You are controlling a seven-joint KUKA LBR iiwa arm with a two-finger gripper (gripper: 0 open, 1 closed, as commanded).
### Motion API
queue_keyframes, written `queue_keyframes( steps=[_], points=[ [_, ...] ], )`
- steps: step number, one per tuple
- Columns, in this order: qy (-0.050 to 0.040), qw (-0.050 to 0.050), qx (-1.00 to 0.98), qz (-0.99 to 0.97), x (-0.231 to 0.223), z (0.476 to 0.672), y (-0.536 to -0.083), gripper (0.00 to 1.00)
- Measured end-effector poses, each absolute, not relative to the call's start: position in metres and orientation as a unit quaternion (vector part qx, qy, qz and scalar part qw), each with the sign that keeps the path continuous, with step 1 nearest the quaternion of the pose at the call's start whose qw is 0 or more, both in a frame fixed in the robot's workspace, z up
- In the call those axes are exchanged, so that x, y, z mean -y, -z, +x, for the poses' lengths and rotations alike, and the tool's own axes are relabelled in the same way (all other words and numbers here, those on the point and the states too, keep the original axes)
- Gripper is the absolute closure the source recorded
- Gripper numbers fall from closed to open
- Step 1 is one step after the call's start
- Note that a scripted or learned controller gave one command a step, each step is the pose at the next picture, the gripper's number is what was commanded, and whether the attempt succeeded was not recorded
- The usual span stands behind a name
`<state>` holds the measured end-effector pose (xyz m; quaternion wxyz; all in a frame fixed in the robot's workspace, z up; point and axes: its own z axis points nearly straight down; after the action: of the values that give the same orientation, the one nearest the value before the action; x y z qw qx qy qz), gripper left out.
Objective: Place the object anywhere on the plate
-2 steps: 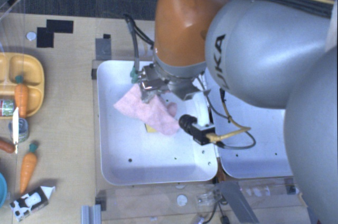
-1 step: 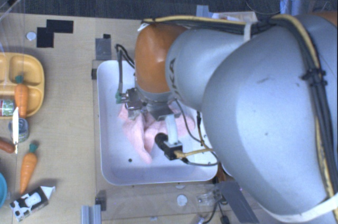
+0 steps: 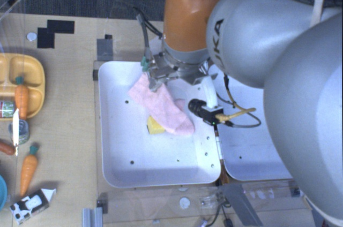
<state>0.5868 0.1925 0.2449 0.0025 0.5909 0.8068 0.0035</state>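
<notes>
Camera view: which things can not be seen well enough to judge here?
- Gripper: the wrist above hides its fingers; whether they grip the pink cloth cannot be told.
- Yellow object: the cloth covers most of it, so its kind is unclear.
- Right bin: the arm hides most of it.
- Yellow divided plate: cut off by the left edge.
- Small items at that edge: too small to name.

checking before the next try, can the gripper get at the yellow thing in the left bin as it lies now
Probably not cleanly: the pink cloth drapes over most of the yellow object, leaving a corner bare, and the gripper sits at the cloth's upper end.
</notes>
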Motion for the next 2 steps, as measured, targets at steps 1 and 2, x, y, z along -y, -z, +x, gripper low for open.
queue_keyframes(
  steps=[1, 2],
  points=[
    [-0.0038, 0.003, -0.865, 0.502, -0.209, 0.617, -0.275, 1.0],
    [-0.0011, 0.0, -0.816, 0.578, -0.224, 0.586, -0.175, 1.0]
  ],
)
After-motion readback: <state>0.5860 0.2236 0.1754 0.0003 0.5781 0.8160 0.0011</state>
